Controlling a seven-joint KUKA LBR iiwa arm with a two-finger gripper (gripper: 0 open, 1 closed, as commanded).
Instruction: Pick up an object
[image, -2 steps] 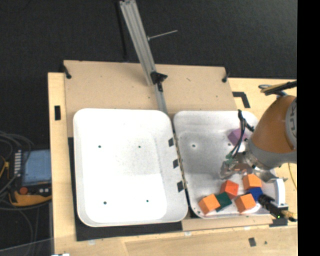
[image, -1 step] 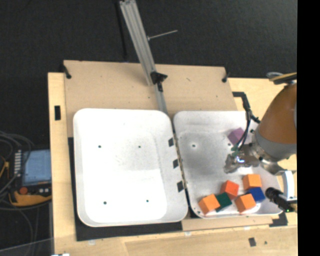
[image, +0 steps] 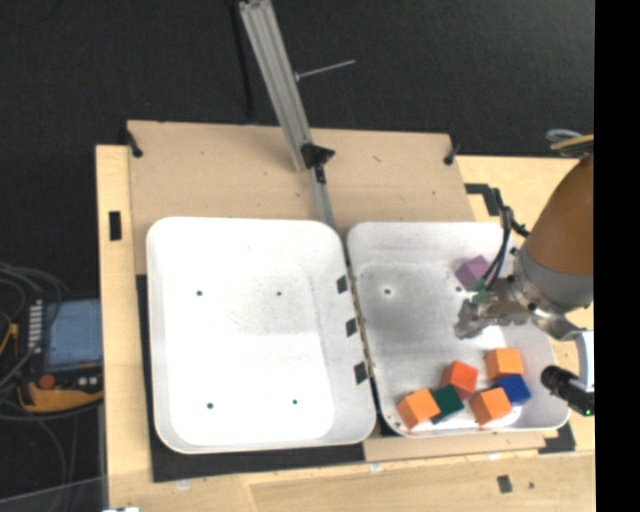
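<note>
- The left bin (image: 250, 335) sits on the bench (image: 290, 165), its floor bare white.
- In the right bin (image: 400, 270), blocks cluster at the near right corner: orange block (image: 419, 406), green block (image: 447, 401), red-orange block (image: 461, 377), more orange (image: 491, 404) (image: 504, 361), one blue block (image: 514, 388).
- A purple block (image: 472, 270) lies farther back.
- The gripper (image: 478, 318) hangs just near of the purple block; whether the jaws are spread, I cannot tell.

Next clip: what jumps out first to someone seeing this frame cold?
The cluster of small blocks in the right bin's near corner: three orange blocks, a red one, a green one and a blue one. A lone purple block lies apart, farther back, beside the arm. The gripper sits low over the right bin, between the purple block and the cluster.
</note>
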